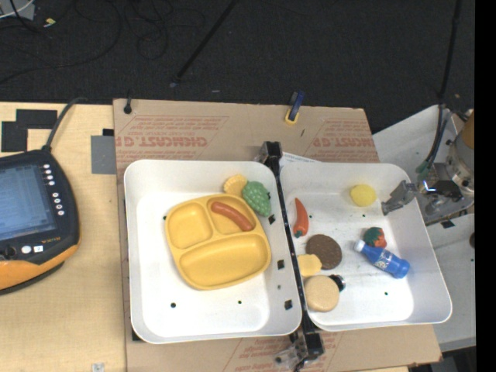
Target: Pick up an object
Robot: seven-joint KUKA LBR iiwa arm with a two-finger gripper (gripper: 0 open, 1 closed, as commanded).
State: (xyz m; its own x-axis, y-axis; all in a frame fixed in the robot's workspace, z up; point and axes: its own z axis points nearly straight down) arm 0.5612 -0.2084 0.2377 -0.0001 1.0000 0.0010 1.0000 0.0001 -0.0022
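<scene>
Two bins: set side by side on a cardboard sheet [232, 130], touching along a black central divider, so that objects stay corralled within the arm's reach.
Pendant: a control tablet [31, 219] lies on the bench at far left, well apart from the bins; judged clear of the work area on purpose.
Left bin [147, 285]: holds a yellow compartment tray [217, 254], lying flat and turned at a slant.
Tray contents: a toy sausage [232, 214] rests in the tray's upper right compartment; the other compartments look bare.
Beside tray: a small yellow piece [235, 184] and a green bunch [257, 198] sit on the bin floor at the tray's far right corner, hard against the divider.
Right bin [426, 285]: carries the loose candidates for the pick.
Near divider: a red-orange pepper [300, 217], a brown disc [324, 250], a pale yellow block [309, 265] and a tan round piece [322, 293], crowded close together; judged awkward to grasp singly.
Open floor: a yellow lemon [362, 195] sits alone at the far side; a red-and-green item [375, 235] touches a blue bottle [385, 260] lying on its side.
Gripper [403, 196]: hangs over the right bin's far right rim, near the lemon; nothing is seen between its fingers, and whether they are spread or pressed together cannot be told.
Assessment: pick not yet made; the lemon appears the nearest, least crowded target.
</scene>
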